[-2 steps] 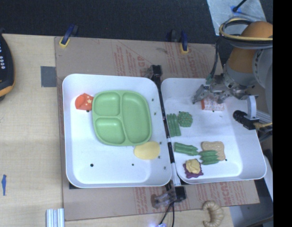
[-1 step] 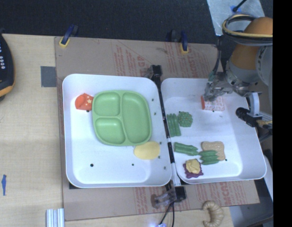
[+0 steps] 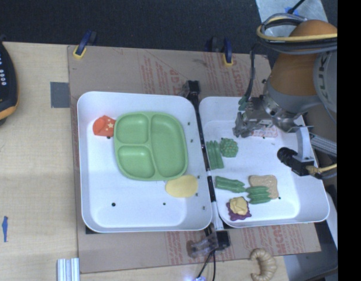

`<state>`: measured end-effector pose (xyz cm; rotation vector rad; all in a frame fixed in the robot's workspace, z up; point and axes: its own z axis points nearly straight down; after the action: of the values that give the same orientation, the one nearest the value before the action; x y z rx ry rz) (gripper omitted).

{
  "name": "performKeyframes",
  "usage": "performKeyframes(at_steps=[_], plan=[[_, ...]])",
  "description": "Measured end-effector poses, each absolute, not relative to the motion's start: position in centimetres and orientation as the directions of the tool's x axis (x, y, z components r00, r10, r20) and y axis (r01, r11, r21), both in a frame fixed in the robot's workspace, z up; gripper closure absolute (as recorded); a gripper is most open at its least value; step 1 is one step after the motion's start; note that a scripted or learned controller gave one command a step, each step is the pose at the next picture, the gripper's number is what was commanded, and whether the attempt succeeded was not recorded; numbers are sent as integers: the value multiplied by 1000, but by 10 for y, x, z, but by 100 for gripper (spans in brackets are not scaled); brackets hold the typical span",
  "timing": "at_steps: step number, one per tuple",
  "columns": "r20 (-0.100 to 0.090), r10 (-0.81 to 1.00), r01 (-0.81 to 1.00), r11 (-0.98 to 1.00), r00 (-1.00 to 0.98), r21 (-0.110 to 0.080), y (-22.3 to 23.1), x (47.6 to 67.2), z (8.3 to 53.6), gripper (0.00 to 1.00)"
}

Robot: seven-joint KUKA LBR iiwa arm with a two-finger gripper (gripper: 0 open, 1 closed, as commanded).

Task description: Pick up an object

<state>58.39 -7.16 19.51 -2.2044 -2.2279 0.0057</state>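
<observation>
Gripper (image 3: 246, 127) is hovering in the upper part of the right bin (image 3: 312, 212), finger state indeterminate, while toy foods, including broccoli (image 3: 229, 147), are lying just below it toward frame centre.

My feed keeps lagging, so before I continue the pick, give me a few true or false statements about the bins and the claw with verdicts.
1. The green divided plate lies in the left bin. True.
2. The claw hangs over the left bin. False: it is over the far part of the right bin.
3. A red piece lies beside the plate's left edge. True.
4. The yellow piece sits inside a plate compartment. False: it lies on the bin floor at the plate's near right corner.
5. The toast slice is in the right bin. True.
6. The broccoli-like piece is held by the claw. False: it lies on the bin floor, nearer the camera than the claw.
</observation>
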Motion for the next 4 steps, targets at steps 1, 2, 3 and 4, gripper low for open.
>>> performKeyframes(at_steps=[1,2,3,4], plan=[[0,1000,1000,5,-5,-5,-76,587,192,0],[2,1000,1000,3,-2,-14,-93,523,100,0],[-7,1000,1000,3,-3,16,-143,582,242,0],[-3,1000,1000,8,-8,0,-156,633,97,0]])
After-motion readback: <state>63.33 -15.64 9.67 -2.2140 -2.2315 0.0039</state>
